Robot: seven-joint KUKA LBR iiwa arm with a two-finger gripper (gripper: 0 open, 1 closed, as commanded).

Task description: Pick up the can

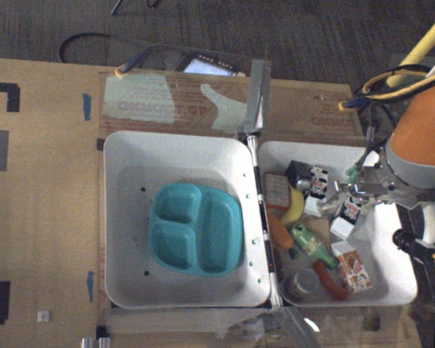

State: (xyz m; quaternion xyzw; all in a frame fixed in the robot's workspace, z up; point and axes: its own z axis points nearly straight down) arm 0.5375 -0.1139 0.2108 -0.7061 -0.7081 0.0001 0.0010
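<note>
The can point(301, 283) is a small grey round tin, standing upright in the near left corner of the right bin point(401, 285). A brown sausage point(331, 282) lies right beside it. My gripper point(352, 191) hangs over the middle of the right bin, well behind the can and to its right. It hovers just above a small white carton point(347, 216). The arm's orange band point(421, 129) rises above it at the right edge.
Around the can the right bin holds a green bottle point(312, 242), a banana point(296, 206), an orange carrot point(280, 232), a juice box point(354, 270) and another white carton point(317, 185). In the left bin point(121, 201) lies a teal divided plate point(197, 229).
</note>
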